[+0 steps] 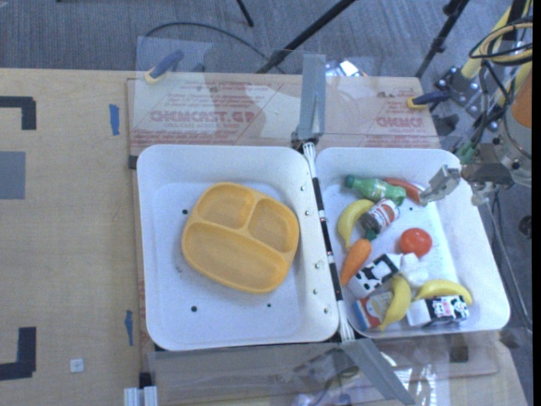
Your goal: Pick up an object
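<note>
The two-finger gripper [441, 184] sat over the upper right part of the right shallow white bin [482, 227], near its far edge, w/ the arm coming in from the right. Whether the jaws were apart or closed couldn't be made out from this angle; nothing visible in them.

Candidate objs all lay in that bin, none lifted: a green plastic bottle [365, 183] near the top, a curved yellow banana [352, 218] by the divider, a small dark jar w/ red-and-white label [380, 216] just beside it, an orange carrot [355, 261], a round red tomato [415, 241], a black-and-white cow-print carton [375, 274], plus two more bananas [396, 301] and another carton at the bottom.

The left white bin [161, 227] held a yellow three-section plastic plate [240, 236].

Judgement: task barely begun. Approach at most; descend, grasp & lift all remained. Nearest items to the gripper were the bottle and the jar.
</note>
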Controlling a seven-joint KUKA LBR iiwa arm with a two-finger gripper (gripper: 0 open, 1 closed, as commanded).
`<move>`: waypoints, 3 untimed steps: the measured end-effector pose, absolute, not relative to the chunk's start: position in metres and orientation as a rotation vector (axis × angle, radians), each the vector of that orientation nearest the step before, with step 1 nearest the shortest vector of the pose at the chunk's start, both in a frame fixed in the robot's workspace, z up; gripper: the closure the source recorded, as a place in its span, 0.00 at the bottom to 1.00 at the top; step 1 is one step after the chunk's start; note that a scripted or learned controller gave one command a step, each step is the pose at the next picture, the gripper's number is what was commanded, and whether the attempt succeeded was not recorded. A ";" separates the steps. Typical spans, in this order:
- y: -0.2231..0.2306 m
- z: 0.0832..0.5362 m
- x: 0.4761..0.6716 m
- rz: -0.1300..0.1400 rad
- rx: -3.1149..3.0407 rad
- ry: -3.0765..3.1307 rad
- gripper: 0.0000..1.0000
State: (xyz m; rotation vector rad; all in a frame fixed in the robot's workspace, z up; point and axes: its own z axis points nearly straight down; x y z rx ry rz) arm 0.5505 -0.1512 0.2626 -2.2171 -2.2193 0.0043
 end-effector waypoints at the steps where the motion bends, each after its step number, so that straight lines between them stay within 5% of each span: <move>1: -0.133 0.179 0.609 0.004 -2.158 -2.277 0.00; 2: -0.142 0.085 0.608 -0.003 -2.173 -2.271 0.00; 3: -0.143 0.095 0.609 -0.006 -2.177 -2.269 1.00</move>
